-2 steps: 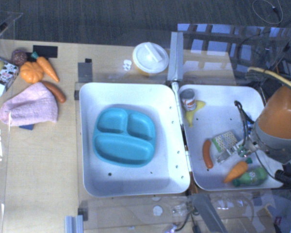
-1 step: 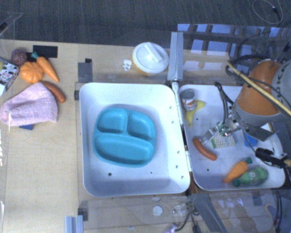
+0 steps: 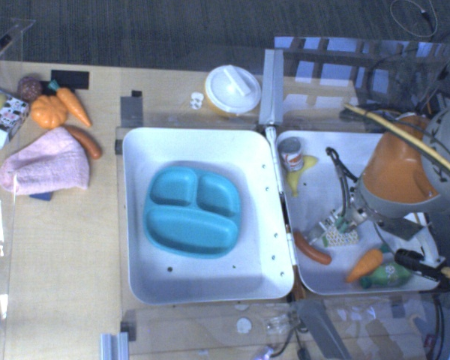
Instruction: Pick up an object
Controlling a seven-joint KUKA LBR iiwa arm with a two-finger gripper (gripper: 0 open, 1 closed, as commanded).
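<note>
We are seeing the claw hanging low in the right bin, its tip sitting just above a small speckled card that is lying on the bin floor. Whether it is gripping anything we cannot tell, as that part is too small and dark to read. The arm is reaching in from the right, its orange band covering much of the bin's right half.

Just left of the card, a sausage is lying near the bin's left wall. To the right of the card, a carrot is resting on the floor, touching a green bottle beside it. Up in the bin's far left corner, a small can is standing upright with a banana next to it.

In the left bin, a blue divided plate is lying alone.

On the worktop, a white lid is sitting beyond the bins. Well off to the left, a pink cloth is lying beside another sausage, a second carrot and a little pumpkin.
</note>
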